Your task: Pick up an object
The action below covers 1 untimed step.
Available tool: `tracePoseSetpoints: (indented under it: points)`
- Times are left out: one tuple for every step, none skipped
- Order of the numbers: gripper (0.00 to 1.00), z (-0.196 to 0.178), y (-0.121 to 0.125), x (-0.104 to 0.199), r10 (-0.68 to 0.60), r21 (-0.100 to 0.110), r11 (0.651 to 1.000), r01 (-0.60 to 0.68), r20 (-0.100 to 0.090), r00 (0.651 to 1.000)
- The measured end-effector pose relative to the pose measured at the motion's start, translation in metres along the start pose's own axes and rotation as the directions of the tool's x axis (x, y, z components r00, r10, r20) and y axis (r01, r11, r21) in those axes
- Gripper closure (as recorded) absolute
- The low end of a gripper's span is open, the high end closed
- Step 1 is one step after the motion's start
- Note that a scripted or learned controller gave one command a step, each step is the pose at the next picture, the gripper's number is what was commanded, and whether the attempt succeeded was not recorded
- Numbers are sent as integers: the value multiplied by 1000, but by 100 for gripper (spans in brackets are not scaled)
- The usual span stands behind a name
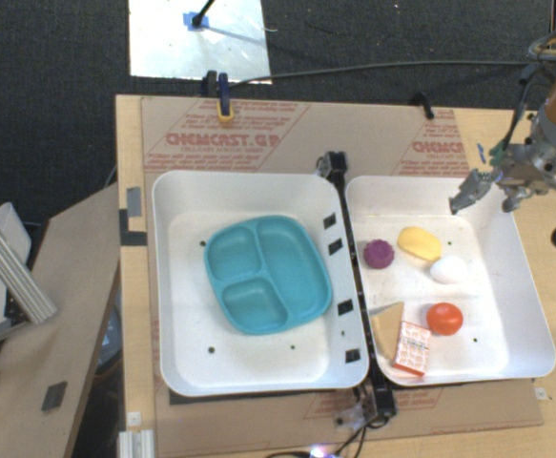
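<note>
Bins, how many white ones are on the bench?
2. The left bin holds a blue tray. The right bin holds small food items, with the end effector above its far side. Nothing seems hidden.

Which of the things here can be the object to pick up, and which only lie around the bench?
For the job: purple ball, yellow lemon-shaped toy, white egg, red tomato, tan wedge, red-and-white packet, teal divided plate, gripper.

Just lying about: blue-and-yellow clamp, cardboard sheet.
</note>
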State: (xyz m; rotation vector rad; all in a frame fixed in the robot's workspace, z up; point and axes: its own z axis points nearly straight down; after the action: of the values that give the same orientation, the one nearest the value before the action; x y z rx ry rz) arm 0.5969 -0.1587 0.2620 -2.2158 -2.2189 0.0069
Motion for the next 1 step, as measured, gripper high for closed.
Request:
tracePoseSetpoints:
  points:
    - [0, -5, 2, 0, -2, -9, 1000, 2, 2, 1000]
